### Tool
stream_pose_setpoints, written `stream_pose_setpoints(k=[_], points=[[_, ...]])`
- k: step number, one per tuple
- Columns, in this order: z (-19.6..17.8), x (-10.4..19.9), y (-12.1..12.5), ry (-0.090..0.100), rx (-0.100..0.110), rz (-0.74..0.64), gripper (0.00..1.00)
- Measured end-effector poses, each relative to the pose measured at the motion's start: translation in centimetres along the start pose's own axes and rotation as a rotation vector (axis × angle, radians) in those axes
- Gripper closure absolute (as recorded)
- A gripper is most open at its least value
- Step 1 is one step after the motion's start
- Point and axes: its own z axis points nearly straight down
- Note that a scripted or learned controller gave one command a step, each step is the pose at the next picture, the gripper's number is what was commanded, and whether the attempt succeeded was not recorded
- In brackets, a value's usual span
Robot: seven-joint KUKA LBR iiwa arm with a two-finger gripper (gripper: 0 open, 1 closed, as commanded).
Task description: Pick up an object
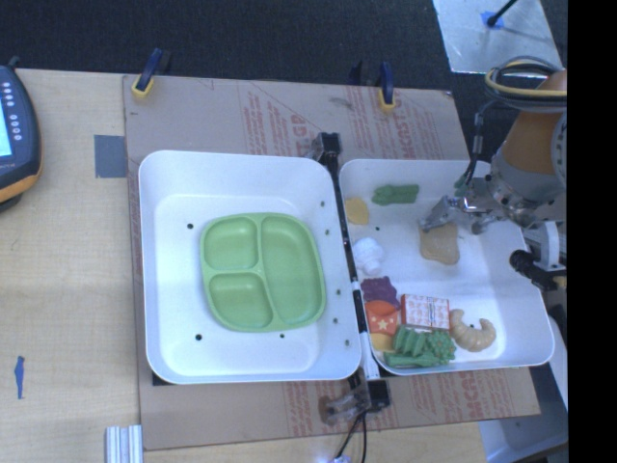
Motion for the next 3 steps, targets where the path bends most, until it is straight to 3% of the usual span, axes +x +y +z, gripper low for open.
stream_pose_setpoints(k=[1,2,3], points=[[-0.7,5.3,-4.5,-0.002,-0.006,-0.004,0.00],[-0.7,8.2,-6.8,-0.004,-0.009,-0.003,0.00],[-1.8,8.0,-6.7,-0.004,-0.010,-0.003,1.00]])
